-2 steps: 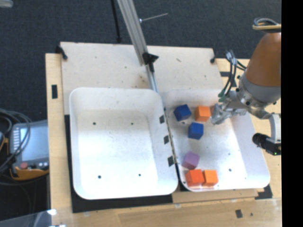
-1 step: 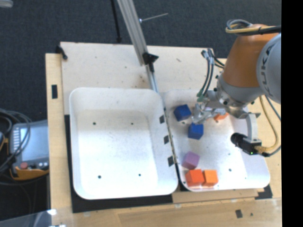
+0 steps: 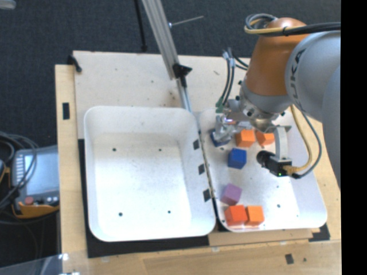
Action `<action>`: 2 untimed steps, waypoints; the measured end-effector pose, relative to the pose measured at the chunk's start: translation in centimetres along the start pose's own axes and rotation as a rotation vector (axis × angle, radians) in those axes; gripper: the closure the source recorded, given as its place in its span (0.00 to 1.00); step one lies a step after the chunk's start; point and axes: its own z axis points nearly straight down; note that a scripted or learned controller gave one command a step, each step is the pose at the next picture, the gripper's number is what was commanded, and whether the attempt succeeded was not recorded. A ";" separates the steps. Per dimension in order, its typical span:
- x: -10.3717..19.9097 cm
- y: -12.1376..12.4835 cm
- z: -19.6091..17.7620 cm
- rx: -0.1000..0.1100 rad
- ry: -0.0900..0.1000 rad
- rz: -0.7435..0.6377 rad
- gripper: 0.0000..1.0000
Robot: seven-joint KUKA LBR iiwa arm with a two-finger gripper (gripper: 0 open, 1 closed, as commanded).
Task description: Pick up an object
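Blue cube (image 3: 237, 158), matte, in right bin (image 3: 304, 211), fingers (image 3: 221, 135) nearby, open/shut unclear

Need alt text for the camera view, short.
Grey KUKA arm with an orange band reaches from the right, its claw low over the right white bin, which holds a blue cube, purple block and several orange blocks. Left white bin sits alongside.

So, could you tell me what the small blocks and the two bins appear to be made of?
The blue block, purple block and orange blocks look like matte foam or painted wood: flat colour, no glare, soft edges. I cannot tell which. The left bin and right bin look like smooth moulded white plastic, with rounded corners and a faint sheen.
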 end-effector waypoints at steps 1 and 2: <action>4.3 1.2 -0.2 0.000 0.000 0.000 1.00; 8.7 3.0 0.1 0.002 -0.001 0.003 1.00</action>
